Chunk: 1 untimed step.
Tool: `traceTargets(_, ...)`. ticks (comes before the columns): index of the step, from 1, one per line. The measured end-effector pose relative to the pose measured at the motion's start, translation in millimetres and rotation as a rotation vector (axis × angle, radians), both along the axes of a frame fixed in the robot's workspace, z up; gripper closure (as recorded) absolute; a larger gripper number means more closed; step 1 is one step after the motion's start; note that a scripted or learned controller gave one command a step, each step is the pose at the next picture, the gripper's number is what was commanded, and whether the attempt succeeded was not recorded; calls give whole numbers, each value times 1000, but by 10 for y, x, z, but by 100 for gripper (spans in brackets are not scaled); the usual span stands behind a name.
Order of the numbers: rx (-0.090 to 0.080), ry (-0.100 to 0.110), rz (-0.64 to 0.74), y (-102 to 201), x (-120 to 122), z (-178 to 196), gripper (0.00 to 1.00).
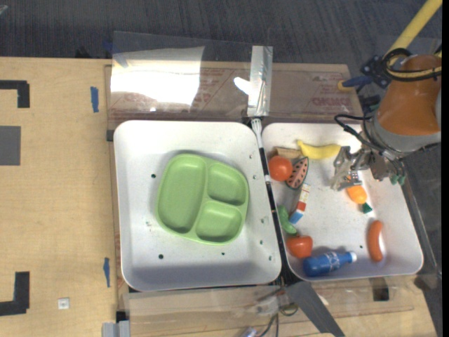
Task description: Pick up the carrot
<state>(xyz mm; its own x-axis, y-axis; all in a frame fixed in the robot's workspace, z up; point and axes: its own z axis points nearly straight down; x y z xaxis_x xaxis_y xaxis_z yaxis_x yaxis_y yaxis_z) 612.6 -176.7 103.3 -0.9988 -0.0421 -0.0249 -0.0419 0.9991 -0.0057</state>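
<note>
The divided plate (202,198) lay in the left bin (133,258). In the right bin (400,258), the carrot (358,194) was just below the tool (349,173), the banana (317,149) behind them.

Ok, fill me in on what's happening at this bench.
The grey arm has reached into the right bin, its pincer low over the small orange carrot near the bin's far right. The carrot lies on the bin floor, not lifted. A banana lies nearby. The left bin holds a green divided plate.
</note>
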Motion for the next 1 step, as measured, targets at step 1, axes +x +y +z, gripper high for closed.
traceTargets(1,-2,11,268,168,50,1080,100)
